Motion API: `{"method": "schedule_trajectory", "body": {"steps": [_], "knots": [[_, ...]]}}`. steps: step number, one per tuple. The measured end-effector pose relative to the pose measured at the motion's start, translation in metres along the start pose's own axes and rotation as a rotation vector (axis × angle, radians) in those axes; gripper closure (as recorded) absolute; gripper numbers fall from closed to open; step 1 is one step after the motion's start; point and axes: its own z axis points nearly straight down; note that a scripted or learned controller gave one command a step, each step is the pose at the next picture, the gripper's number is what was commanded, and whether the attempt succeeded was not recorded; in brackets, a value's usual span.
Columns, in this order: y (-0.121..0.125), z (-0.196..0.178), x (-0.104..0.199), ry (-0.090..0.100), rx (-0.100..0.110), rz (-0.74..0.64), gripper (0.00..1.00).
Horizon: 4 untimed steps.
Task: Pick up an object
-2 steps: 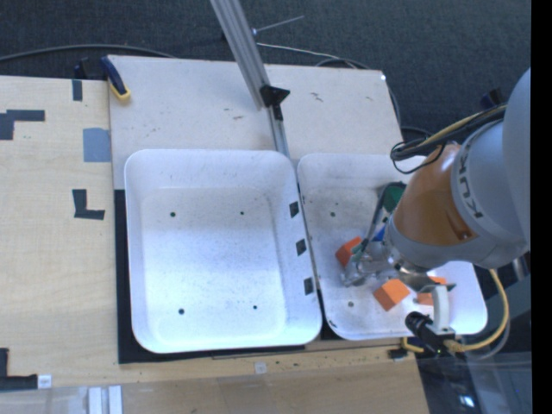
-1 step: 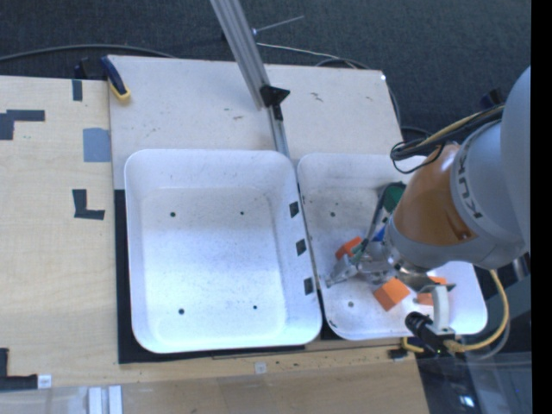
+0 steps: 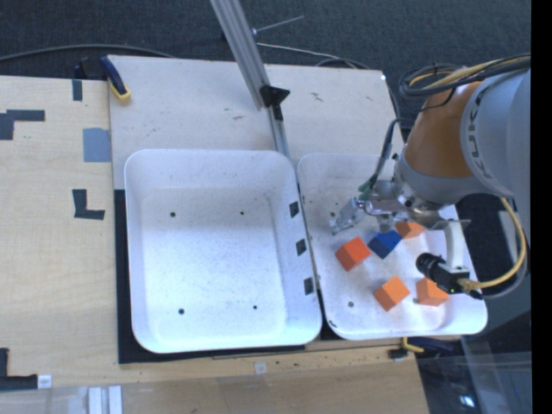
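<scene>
My gripper [image 3: 347, 216] hangs over the upper left part of the right bin [image 3: 345, 313], open, with nothing between its fingers. Just below it lies an orange cube [image 3: 352, 254], and a blue cube [image 3: 385, 244] sits to that cube's right. A small orange piece [image 3: 410, 228] peeks out from under the wrist. Nearer the bin's front edge are another orange cube [image 3: 392, 292] and an orange block [image 3: 430, 293]. None of the blocks touches the gripper.
The left bin [image 3: 142, 231] stands beside the right one, their walls meeting in the middle. A slanted metal rail [image 3: 246, 50] runs from the top down to the bins' junction. A black cable fitting [image 3: 435, 270] with a yellow hose hangs over the right bin's right side.
</scene>
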Motion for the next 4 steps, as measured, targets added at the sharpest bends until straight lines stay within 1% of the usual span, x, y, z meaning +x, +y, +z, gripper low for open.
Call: {"method": "schedule_trajectory", "body": {"steps": [1,2,3,4], "knots": [[-0.026,0.105,-0.024,0.001,0.02,0.006,0.0],[-0.023,0.091,-0.023,0.002,0.013,0.003,1.0],[-0.023,0.091,-0.023,0.002,0.014,0.003,0.0],[0.011,0.106,-0.029,0.001,0.009,0.003,0.0]]}}
